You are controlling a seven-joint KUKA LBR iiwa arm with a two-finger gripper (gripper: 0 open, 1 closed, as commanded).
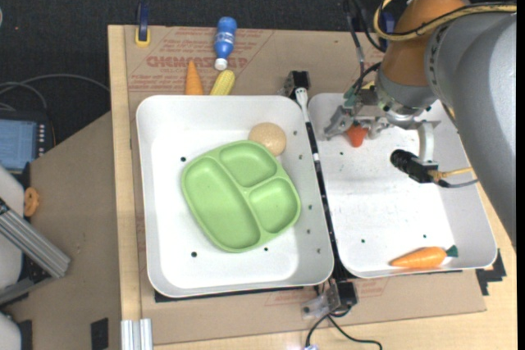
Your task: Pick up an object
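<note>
"CHEMGLASS"-printed cardboard [271,41] under bins [156,193]

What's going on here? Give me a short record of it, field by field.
left bin: holds a green divided plate and a tan ball touching the plate's far edge
right bin: a carrot near the front edge, a small red thing at the back
arm: reaches in from the right, its gripper over the red thing
behind the bins: bottle, corn, second carrot
</note>
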